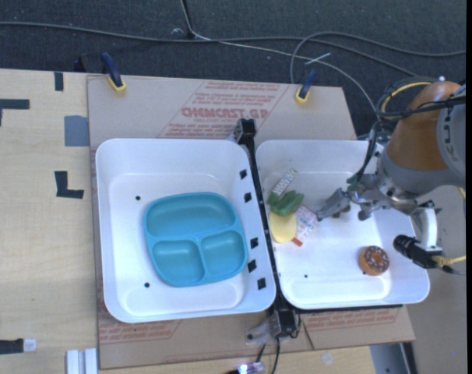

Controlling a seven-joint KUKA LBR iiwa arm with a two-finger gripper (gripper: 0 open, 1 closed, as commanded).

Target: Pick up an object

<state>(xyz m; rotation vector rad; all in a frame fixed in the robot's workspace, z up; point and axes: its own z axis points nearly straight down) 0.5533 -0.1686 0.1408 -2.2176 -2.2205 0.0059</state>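
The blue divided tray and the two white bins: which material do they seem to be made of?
The blue tray looks like moulded plastic with a smooth, slightly matte finish: even colour, rounded compartment walls. The left bin and the right bin also look like plastic, smooth and somewhat glossy, with rounded corners and soft light on their walls. Coated metal cannot be ruled out from this view.

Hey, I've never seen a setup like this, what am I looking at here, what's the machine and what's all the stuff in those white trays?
One camera looks down at a slant on a bench. The grey and orange machine on the right is a robot arm; its gripper hangs over the right bin, near a small pile: a green item, a yellow item and small packets. A brown donut-like toy lies apart. The left bin holds a blue divided plate. Nothing visibly sits between the fingers.
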